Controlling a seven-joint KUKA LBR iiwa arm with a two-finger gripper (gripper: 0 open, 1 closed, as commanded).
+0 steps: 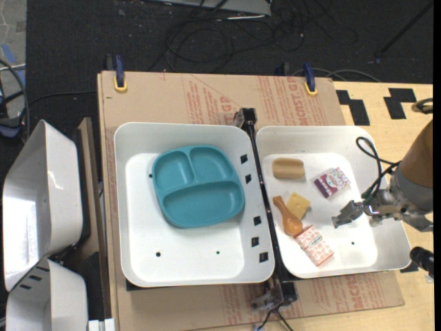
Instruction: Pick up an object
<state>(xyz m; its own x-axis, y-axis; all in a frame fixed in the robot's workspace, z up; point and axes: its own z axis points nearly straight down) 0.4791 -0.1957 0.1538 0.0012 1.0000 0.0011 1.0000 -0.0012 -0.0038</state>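
Note:
The right bin (365, 257) holds several small items. A tan roll (288, 168) lies at its back left, with a purple and white packet (332, 182) to its right. Toward the middle left are a yellow block (298, 204) and an orange spoon (289, 219). A red and white packet (315, 245) lies at the front. My gripper (346, 215) hangs low over the bin's right half. It is just below the purple packet and apart from every item.
A teal divided plate (198, 185) lies in the left bin (138, 254). The arm's wrist and a black cable (368, 152) stand over the right bin's right rim. Clamps (120, 81) hold the cardboard base at the back.

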